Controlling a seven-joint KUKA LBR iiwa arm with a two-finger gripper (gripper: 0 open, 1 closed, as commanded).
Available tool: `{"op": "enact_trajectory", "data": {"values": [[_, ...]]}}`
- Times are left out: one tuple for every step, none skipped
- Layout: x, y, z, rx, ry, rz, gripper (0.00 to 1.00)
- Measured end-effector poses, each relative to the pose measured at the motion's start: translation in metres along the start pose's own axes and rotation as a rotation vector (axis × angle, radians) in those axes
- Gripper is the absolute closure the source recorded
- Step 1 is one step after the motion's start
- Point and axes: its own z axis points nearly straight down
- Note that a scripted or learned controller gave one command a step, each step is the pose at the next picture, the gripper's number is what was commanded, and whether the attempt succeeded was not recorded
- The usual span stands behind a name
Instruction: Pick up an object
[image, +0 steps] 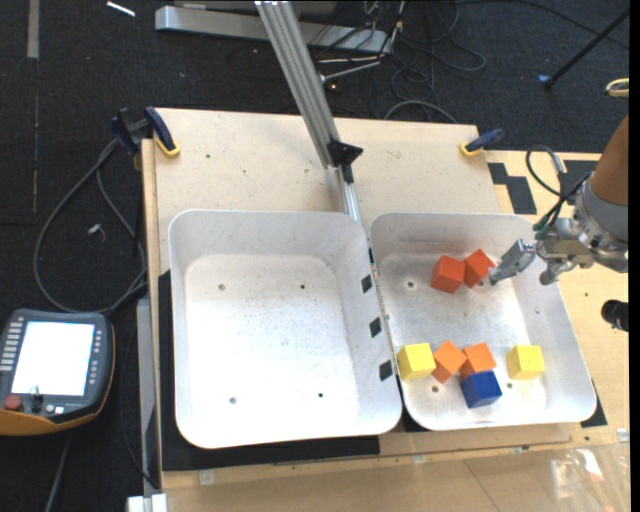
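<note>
Pincer (507, 266) beside two orange cubes (462, 270) in right bin (560, 330)

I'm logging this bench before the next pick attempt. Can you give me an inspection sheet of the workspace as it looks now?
Surface: pale wooden bench top bearing a left shallow white bin and a right shallow white bin side by side.
Job's things: all in the right bin. Two orange cubes near its far side; near its front, two yellow cubes, two more orange cubes and one blue cube.
Clutter: nothing seen.
Gripper: the two-finger gripper sits beside the far orange cubes; no cube seen between its fingers.
Cables: black cables on the floor left of the bench.
Surroundings: dark floor, handheld pendant with screen, slanted metal pole.
</note>
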Motion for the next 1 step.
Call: {"op": "enact_trajectory", "data": {"values": [[0.0784, 0.044, 0.1178, -0.002, -0.001, -0.003, 0.0]]}}
